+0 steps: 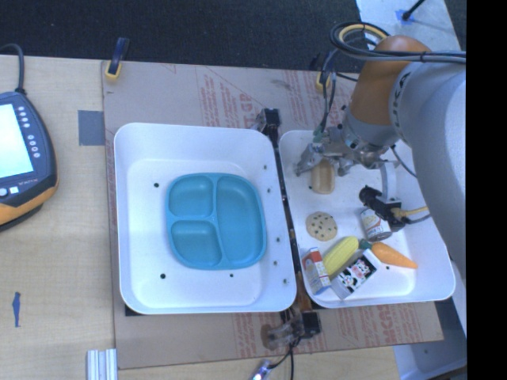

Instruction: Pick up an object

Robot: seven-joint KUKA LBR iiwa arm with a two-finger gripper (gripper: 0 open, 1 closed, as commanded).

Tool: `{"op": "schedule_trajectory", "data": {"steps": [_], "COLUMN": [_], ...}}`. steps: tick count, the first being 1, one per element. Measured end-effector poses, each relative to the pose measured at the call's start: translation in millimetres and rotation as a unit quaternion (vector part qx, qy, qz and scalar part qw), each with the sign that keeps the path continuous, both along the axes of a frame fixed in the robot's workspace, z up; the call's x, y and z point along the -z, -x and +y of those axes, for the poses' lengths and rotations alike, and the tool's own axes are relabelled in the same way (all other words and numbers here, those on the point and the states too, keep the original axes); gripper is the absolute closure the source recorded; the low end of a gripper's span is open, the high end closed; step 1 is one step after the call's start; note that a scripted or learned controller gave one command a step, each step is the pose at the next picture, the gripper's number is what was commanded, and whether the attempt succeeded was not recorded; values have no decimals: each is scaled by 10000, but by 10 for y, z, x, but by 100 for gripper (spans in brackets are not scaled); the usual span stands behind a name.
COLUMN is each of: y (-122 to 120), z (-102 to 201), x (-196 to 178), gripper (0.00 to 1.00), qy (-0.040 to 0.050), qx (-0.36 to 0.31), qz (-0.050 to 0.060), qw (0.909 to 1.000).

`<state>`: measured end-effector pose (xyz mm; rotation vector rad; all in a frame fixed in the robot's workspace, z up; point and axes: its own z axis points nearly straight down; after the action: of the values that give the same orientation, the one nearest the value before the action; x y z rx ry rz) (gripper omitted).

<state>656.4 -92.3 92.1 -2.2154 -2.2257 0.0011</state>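
Camera view: the gripper (pixel 323 163) is set low over a tan piece (pixel 322 179) in the right bin (pixel 432 291); its grip cannot be judged. A glancing close could knock the piece aside.

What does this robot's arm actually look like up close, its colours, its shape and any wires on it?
The arm is thick, rounded and pale grey, with a glossy orange band above the wrist. Black cables loop over its top and thin wires trail beside the wrist. It ends in a small metal gripper of grey parts.

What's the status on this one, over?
Gripper low in right bin, over tan object. Grasp unconfirmed. Cookie, corn lie nearby.
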Motion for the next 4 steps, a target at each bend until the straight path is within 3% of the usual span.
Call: {"op": "schedule_trajectory", "data": {"steps": [4], "y": [-1], "z": [-121], "x": [-1], "gripper": [0], "qy": [4], "qx": [8], "qz": [-6], "qw": [10000]}}
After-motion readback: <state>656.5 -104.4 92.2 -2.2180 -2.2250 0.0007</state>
